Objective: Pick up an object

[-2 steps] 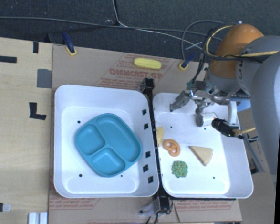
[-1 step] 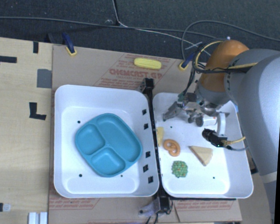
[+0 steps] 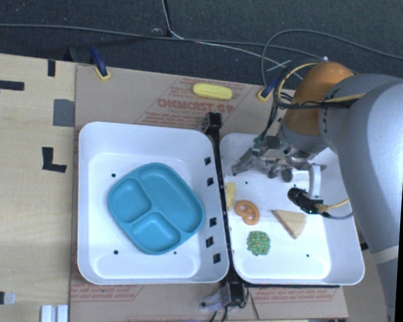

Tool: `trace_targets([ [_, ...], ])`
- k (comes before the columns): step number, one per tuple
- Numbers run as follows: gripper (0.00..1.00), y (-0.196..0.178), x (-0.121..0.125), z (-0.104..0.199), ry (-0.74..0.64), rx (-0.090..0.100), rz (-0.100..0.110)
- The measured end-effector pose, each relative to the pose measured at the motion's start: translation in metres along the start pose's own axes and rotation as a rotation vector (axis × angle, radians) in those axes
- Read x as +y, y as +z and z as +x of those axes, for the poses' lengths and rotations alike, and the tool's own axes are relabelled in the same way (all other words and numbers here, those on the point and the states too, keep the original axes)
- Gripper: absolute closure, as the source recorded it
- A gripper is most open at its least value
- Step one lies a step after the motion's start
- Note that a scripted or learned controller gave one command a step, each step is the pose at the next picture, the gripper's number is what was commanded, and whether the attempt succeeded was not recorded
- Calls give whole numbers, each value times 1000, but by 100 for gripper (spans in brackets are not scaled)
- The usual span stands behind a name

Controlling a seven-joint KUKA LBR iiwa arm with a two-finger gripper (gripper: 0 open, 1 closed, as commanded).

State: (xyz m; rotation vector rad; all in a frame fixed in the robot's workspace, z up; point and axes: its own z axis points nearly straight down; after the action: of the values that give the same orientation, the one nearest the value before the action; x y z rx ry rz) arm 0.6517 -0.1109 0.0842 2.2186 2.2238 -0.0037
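Pincer [image 3: 278, 170] hovers over the right bin [image 3: 338, 266] — grip state unclear — above the pretzel [image 3: 247, 212].

light wooden bench top [image 3: 20, 199] with black tape marks [image 3: 50, 159] across left part. brown cardboard sheet [image 3: 157, 102] with red print lies on bench, held at far edge by two blue-and-yellow clamps [image 3: 98, 63]. dark grey carpet floor [image 3: 198, 15] beyond bench. thin cables [image 3: 163, 20] trail over carpet. light even, soft shadows.
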Motion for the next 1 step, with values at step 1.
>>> trace_targets([
  [1, 100, -11, 1, 1, -1, 0, -2],
])
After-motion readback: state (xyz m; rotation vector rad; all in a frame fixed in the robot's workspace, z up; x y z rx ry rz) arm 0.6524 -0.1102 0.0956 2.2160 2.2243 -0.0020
